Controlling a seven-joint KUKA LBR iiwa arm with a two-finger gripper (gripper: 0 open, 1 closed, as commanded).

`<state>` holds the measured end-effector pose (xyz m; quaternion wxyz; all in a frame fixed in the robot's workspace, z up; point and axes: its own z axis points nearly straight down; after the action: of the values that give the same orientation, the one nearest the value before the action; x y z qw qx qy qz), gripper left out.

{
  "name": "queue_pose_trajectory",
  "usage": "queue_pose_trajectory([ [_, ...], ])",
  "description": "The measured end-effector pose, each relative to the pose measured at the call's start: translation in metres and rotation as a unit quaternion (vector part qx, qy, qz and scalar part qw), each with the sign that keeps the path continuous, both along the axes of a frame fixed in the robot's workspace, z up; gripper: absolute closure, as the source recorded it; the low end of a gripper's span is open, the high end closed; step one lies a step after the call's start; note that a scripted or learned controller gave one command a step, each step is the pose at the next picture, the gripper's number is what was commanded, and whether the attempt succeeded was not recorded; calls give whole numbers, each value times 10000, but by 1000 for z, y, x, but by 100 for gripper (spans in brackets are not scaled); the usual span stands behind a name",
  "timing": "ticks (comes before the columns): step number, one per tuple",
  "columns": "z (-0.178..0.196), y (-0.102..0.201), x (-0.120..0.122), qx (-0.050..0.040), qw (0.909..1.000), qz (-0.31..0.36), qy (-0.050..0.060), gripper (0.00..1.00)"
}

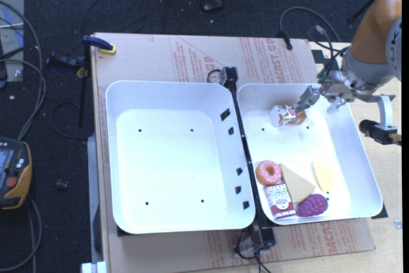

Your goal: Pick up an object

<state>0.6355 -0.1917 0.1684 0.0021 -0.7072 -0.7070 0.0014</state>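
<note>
In the right bin point(358, 156) a small white and orange carton point(286, 116) lies near the back wall. My gripper point(302, 105) comes in from the right and its tip sits right against the carton's right end. Whether the carton is gripped is not clear from this angle. Toward the front of the same bin lie a pink-frosted donut point(268, 172), a pale cheese wedge point(296, 181), a yellow piece point(324, 176), a purple bunch of grapes point(312, 204) and a red packet point(280, 197).
The left bin point(128, 99) stands beside the right one, with a black divider strip point(240, 137) between them. The grey arm with its orange band point(377, 35) hangs over the bench's right rear. Cables and a blue clamp point(99, 45) lie behind the bins.
</note>
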Motion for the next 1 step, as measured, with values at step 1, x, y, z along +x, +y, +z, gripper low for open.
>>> queue_pose_trajectory([
  [1, -53, -10, -4, 0, 10000, -2, -3, 0],
])
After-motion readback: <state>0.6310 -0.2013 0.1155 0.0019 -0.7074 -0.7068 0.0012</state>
